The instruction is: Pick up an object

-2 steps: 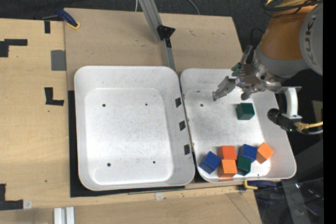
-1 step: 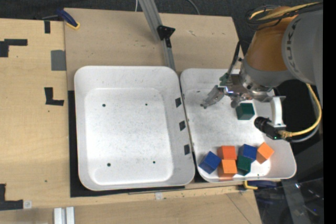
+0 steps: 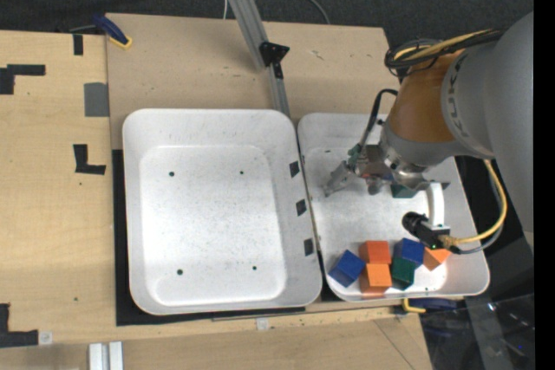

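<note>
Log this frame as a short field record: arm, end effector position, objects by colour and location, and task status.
arm: grey arm with orange band, reaching in from the right over the right bin
end effector: low over the upper middle of the right bin; nothing seen between its fingers
blocks: two blue, two orange, one green, clustered at the right bin's near edge; another small orange piece beside them
left bin: white, speckled
task status: no object picked up yet

I see even overhead light, with the white bins [image 3: 212, 212] left of the gripper [image 3: 340, 180] nearly washed out. Shadows stay soft beneath it. Detail around its fingers is mushy.
</note>
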Robot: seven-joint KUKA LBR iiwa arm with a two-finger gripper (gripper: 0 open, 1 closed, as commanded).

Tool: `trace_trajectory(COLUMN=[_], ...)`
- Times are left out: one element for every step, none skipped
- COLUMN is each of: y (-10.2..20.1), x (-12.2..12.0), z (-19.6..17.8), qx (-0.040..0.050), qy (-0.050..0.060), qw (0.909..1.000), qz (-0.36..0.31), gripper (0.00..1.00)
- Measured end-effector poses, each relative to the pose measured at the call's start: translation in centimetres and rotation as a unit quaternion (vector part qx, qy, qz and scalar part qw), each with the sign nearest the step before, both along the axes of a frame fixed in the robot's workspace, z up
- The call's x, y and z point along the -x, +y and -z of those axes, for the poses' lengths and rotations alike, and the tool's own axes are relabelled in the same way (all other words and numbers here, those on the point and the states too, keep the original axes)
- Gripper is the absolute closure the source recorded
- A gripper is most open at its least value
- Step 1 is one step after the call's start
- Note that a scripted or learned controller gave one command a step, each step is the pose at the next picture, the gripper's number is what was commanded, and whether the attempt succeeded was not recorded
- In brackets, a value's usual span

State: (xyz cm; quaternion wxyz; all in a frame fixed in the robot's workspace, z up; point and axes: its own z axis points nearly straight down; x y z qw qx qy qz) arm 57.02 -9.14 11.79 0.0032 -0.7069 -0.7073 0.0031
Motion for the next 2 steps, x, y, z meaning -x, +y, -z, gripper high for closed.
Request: trace_trajectory(y=[0.1, 0.0], x=[-0.2, -0.5], z=[-1.4, -7.7], qx=[-0.0003, 0.0004], qy=[-0.003, -0.007], qw=[1.0, 1.0], qz=[-0.001, 0.0], gripper=[1.0, 1.0])
